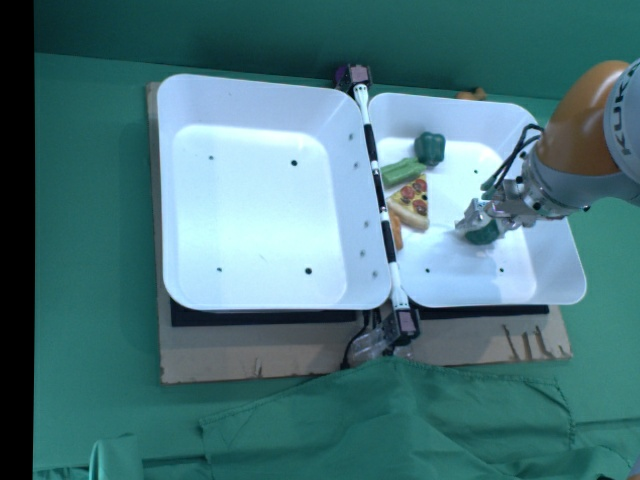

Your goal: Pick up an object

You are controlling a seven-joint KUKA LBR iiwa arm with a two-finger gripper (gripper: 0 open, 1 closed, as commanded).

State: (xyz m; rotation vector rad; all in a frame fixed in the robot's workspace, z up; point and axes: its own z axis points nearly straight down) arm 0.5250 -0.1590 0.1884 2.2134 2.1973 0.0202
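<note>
My gripper (484, 226) reaches down into the right bin (560, 278) from the right, near the bin's middle. A small dark green object (484, 235) shows between its two grey fingers, close to the bin floor. To its left lie a pizza slice (411, 201), a light green pod (402, 171) and a dark green pepper (430, 147). A thin orange piece (397, 233) lies against the bin's left wall.
The left bin (170, 168) stands beside the right one, with a black-and-white divider rail (377, 183) between them. Both rest on a brown board (250, 363). Crumpled green cloth (400, 418) lies in front. A small orange item (471, 94) sits behind the right bin.
</note>
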